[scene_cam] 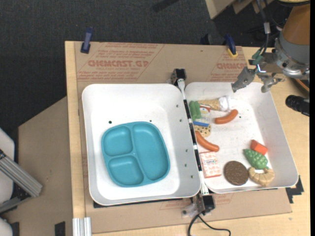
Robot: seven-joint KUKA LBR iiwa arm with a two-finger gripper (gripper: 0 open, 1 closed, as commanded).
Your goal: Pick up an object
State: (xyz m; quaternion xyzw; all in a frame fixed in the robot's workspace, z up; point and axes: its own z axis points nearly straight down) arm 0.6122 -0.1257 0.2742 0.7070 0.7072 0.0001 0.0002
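Hovering high over the far rim of the right bin (275, 127), the gripper (256, 81) hangs with its two fingers spread wide and nothing between them. Nothing picked yet, and the toy food lies below and toward the near side of it: a cone-shaped piece with a white tip (216, 103) closest, a sausage (227, 117) just past that, a second sausage (206, 142) further toward the divider, and then, well off at the near end, a brown cookie (236, 172), a green piece (256, 158) and a pretzel (261, 175).

Risk now: the cone and first sausage sit near each other, so a drop between them could nudge both and close on neither. The sausages look round and slick; they may roll out of a pinch. Items along the divider (189, 127) leave little finger room on that side, I think, though the slant makes it hard to judge.

Open floor lies mid-bin, beneath and nearer than the gripper. The left bin (93, 132), far across, bears a teal tray (135, 153).
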